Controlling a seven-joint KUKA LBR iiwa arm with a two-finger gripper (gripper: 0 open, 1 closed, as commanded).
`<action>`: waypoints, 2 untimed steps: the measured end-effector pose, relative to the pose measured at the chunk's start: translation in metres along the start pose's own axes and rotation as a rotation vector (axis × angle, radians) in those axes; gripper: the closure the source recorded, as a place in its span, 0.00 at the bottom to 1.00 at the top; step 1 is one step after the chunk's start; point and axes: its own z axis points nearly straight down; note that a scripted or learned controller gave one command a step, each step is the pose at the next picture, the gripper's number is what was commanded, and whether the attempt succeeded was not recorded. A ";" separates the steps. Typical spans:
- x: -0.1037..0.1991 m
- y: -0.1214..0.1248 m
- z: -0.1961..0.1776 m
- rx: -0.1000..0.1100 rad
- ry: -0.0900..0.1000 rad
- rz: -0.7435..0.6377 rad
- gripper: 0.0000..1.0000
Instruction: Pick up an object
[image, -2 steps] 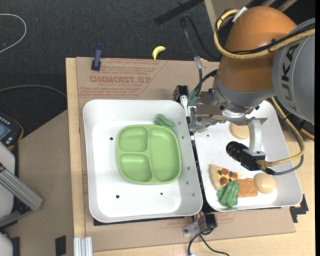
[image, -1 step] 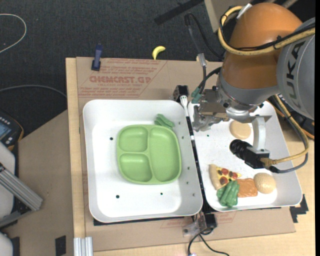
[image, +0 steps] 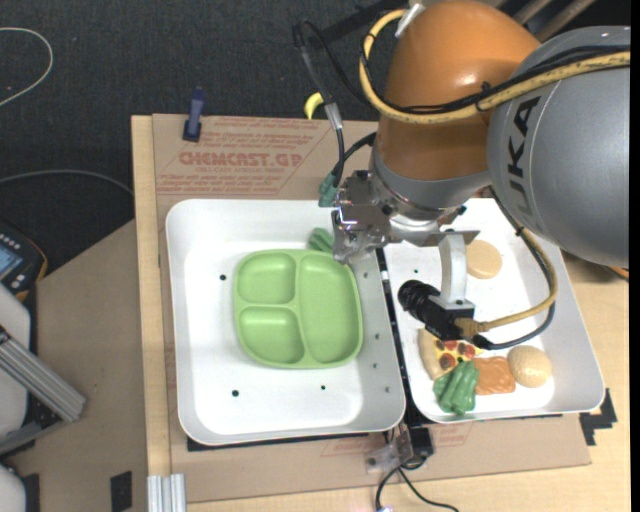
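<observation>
**Object nearest the gripper:** a small green item (image: 320, 240) lies at the far right corner of the left bin (image: 200, 340), just beside the far edge of the green divided plate (image: 298, 307). It is partly hidden by the gripper, and its kind cannot be determined.

**Gripper:** the gripper (image: 350, 238) sits low over that same corner, at or just beside the green item and close to the plate's rim. Whether it is open or closed cannot be determined from this angle, and no grasp is visible.

**Left bin:** the plate lies flat near the centre.

**Right bin (image: 572, 345):** a tan round disc (image: 485, 260) lies toward the far side. A pizza-slice toy (image: 452, 352), a green vegetable toy (image: 457, 388), an orange-brown piece (image: 495, 375) and a pale bun (image: 530, 366) are clustered at the near side.
</observation>
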 end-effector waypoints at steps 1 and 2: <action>-0.106 -0.013 0.034 0.008 -0.005 0.019 1.00; -0.012 -0.005 0.001 -0.002 0.001 -0.002 1.00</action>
